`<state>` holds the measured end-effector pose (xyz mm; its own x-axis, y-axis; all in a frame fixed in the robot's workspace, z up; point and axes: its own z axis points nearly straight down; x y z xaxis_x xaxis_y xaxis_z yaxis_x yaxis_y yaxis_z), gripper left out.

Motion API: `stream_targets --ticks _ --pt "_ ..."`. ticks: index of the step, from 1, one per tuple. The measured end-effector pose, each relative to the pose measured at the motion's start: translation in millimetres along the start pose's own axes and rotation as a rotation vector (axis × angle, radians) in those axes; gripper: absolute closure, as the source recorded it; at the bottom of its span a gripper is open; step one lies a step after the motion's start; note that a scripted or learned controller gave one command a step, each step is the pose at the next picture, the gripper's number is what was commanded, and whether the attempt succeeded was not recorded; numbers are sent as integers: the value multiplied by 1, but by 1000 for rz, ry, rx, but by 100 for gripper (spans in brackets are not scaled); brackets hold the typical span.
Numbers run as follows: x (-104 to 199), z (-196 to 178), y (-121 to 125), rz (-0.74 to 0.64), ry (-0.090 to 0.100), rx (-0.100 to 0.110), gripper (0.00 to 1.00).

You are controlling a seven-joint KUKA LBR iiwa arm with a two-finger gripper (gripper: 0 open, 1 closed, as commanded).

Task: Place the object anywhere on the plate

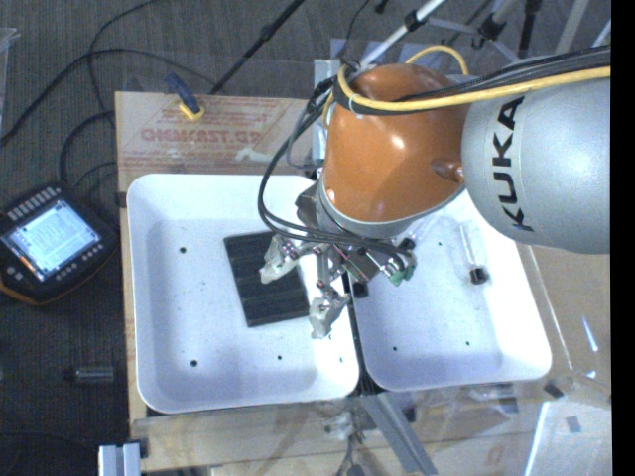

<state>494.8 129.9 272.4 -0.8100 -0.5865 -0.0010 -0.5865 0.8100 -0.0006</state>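
Pincer (298, 291) seemingly over black plate (265, 279).

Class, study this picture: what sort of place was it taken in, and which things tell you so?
Most likely a robotics lab or test cell. A KUKA arm reaches over two white bins on a bench, a handheld control pendant lies alongside, and cables trail across the floor.
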Motion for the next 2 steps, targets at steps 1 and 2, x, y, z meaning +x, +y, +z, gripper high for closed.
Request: stream_targets --ticks 1,2 --pt "0 0 0 0 0 0 0" --pt "0 0 0 0 0 0 0"
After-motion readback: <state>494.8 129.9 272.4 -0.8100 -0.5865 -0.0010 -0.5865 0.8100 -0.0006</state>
